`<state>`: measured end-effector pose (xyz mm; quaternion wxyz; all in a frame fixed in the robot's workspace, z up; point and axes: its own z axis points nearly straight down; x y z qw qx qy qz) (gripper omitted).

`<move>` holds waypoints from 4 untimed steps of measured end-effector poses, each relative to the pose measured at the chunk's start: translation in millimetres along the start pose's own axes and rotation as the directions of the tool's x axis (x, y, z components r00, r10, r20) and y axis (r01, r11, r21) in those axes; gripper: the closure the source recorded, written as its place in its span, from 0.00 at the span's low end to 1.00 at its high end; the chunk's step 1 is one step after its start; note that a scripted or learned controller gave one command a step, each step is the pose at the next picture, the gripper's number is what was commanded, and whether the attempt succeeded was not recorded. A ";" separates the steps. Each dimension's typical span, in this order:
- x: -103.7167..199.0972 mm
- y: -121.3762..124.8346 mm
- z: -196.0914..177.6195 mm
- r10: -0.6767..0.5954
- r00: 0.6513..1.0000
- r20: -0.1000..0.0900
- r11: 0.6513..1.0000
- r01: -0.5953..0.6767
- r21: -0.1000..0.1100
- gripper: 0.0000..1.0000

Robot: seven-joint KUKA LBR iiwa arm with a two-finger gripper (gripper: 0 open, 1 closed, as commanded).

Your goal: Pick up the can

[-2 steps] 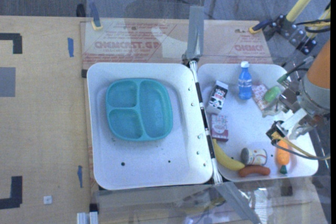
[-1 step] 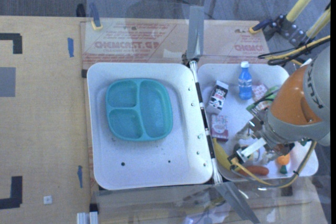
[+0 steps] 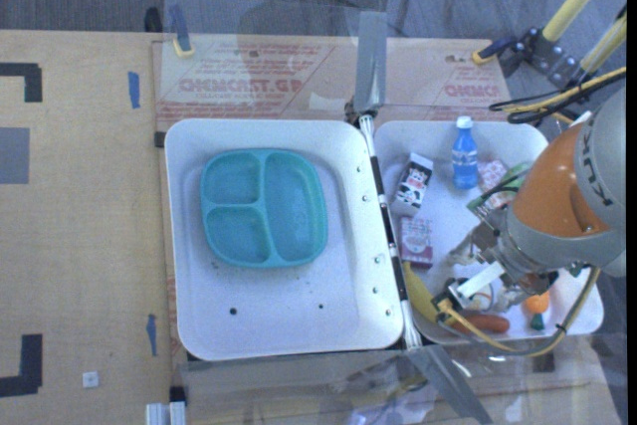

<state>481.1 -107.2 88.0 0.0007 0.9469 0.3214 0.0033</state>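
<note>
My gripper [image 3: 478, 299] is low in the right bin [image 3: 589, 314], near its front edge, with the grey arm and its orange band [image 3: 559, 196] above it covering much of that bin. No can stands out plainly. A pink and white container with a dark red end [image 3: 416, 240] lies at the bin's left side, left of the gripper and apart from it; I cannot tell whether it is the can. Directly beneath the gripper lie a yellow banana [image 3: 426, 306] and a red sausage [image 3: 486, 321].
The right bin also holds a blue bottle [image 3: 464, 154], a black and white carton [image 3: 412, 182], a green item [image 3: 506, 182] and a small orange piece [image 3: 537, 305]. In the left bin [image 3: 189, 314] rests a teal divided plate [image 3: 264, 208].
</note>
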 end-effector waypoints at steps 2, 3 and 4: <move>63.2 98.7 1.7 0.409 0.912 0.004 0.912 -0.409 0.000 0.00; 106.8 157.5 -88.4 0.432 0.902 0.008 0.902 -0.432 0.002 0.00; 101.2 103.7 -19.0 0.311 0.950 -0.008 0.950 -0.311 -0.007 0.00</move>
